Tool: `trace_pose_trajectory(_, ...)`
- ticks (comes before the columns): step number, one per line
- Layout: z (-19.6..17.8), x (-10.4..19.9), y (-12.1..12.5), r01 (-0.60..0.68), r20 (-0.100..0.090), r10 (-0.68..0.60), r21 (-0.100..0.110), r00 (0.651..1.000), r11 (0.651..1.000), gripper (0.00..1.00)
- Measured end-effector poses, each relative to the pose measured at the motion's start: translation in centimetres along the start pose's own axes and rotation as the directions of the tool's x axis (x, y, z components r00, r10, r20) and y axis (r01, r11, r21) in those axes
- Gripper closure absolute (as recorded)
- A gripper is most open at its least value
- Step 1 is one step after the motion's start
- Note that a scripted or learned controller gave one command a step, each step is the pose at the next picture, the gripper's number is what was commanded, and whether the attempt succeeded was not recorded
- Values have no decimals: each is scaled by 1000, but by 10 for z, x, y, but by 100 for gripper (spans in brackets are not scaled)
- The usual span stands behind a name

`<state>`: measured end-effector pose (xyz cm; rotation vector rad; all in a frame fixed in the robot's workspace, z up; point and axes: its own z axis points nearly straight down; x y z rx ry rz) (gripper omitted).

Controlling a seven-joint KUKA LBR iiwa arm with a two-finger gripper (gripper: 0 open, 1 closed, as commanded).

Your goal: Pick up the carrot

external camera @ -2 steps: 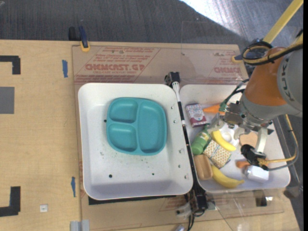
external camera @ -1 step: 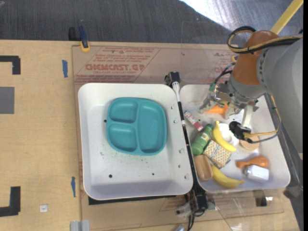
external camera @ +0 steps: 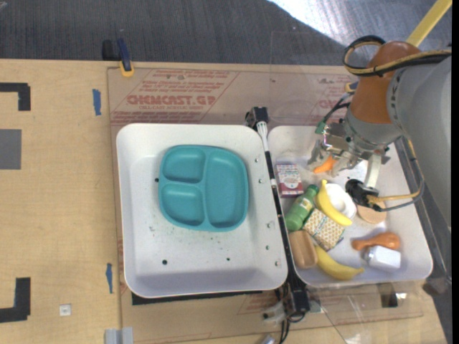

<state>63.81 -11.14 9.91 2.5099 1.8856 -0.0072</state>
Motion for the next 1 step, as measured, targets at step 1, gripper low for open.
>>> trace_pose_trajectory(1,-88,62,12,-192,-6,192,4,981,981,100)
